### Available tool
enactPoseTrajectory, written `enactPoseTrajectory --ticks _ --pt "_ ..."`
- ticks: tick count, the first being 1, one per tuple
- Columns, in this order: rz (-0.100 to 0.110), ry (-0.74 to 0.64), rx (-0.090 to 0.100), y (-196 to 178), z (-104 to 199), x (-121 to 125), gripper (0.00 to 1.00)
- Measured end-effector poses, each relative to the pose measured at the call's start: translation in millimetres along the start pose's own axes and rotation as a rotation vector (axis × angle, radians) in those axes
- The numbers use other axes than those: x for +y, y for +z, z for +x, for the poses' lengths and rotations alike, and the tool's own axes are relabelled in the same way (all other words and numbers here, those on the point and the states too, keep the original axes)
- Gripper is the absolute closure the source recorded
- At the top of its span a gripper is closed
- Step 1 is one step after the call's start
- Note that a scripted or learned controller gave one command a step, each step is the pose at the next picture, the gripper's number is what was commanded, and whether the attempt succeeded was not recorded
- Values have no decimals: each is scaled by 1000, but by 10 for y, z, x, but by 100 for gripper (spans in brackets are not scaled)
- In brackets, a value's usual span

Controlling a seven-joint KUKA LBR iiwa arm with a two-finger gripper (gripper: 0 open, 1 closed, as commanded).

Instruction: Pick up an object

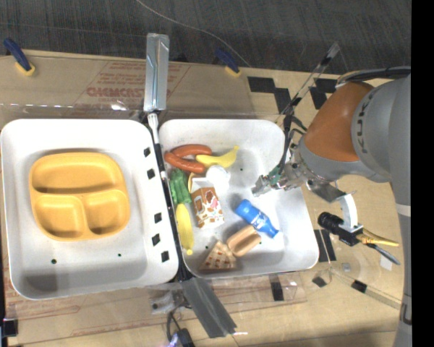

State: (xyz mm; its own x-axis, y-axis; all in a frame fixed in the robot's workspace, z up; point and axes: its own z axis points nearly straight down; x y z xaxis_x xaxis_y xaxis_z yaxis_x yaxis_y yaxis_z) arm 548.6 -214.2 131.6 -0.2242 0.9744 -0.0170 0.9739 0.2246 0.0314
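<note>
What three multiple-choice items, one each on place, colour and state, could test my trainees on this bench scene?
1. Where does the yellow divided tray lie?
A. left bin
B. right bin
C. bench

2. What colour is the bottle?
A. red
B. blue
C. green

3. How does the tool stand to the bottle?
A. clamped on it
B. above and apart from it
C. pressing it flat

Key: 1 A, the tray sits in the left bin. 2 B, its body is blue with a white cap. 3 B, bare floor of the right bin shows between them.
</note>
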Motion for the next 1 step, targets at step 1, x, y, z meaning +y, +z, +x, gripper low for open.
enactPoseTrajectory --ticks 1 --pt "1 0 0 3 1 -1 0"
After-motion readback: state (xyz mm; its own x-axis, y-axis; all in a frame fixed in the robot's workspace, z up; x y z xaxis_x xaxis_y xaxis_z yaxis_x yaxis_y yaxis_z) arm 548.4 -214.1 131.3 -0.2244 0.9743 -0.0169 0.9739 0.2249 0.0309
